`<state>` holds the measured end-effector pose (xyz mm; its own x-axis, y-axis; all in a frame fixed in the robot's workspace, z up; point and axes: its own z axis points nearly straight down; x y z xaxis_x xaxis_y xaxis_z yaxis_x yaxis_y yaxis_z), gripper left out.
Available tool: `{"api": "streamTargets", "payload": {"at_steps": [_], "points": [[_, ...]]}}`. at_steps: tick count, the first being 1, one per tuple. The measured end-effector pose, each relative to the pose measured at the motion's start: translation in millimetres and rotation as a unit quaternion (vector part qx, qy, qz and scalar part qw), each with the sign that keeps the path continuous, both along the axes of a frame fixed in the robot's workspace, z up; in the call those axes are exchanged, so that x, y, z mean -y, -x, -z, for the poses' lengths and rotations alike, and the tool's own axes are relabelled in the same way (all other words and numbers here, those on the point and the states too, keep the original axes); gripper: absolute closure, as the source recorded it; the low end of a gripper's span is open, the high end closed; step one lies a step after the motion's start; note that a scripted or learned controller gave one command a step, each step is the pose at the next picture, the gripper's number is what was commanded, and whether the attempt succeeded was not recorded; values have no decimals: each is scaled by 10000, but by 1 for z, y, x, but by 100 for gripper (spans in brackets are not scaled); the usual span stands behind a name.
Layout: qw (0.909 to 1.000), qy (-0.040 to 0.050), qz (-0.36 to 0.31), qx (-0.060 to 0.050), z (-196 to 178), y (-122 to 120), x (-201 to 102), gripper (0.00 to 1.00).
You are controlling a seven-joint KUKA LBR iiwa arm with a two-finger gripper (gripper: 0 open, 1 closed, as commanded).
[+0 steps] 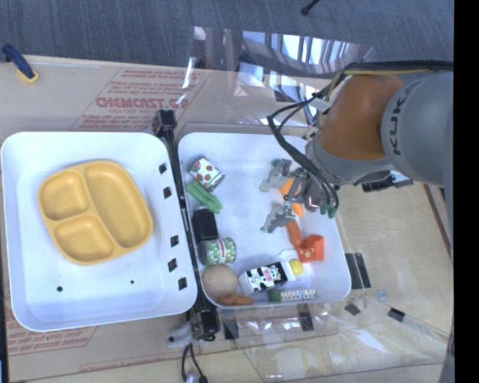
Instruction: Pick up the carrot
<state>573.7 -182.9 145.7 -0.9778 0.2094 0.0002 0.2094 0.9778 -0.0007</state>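
The claw (278,197) hangs spread open in the right bin (247,146), the small carrot (292,231) lying slantwise just beneath its lower finger.

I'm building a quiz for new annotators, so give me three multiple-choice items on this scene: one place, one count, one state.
1. The gripper is above:
A. the left bin
B. the right bin
C. the bare bench

2. The yellow plate's compartments number:
A. two
B. three
C. five

3. The cow-print bottle:
A. stands upright
B. lies on its side
C. rests on the plate

Answers:
1 B: the gripper hangs above the right bin.
2 B: the plate shows two small wells and one large.
3 B: the bottle lies flat on the bin floor, cap pointing right.
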Motion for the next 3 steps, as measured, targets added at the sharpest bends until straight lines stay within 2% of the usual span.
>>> {"api": "streamTargets", "payload": {"at_steps": [1,2,3], "points": [[9981,5,609,7,54,-28,24,0],[9984,14,565,49,41,-32,22,100],[9824,1,1866,33,-21,-40,-16,100]]}}
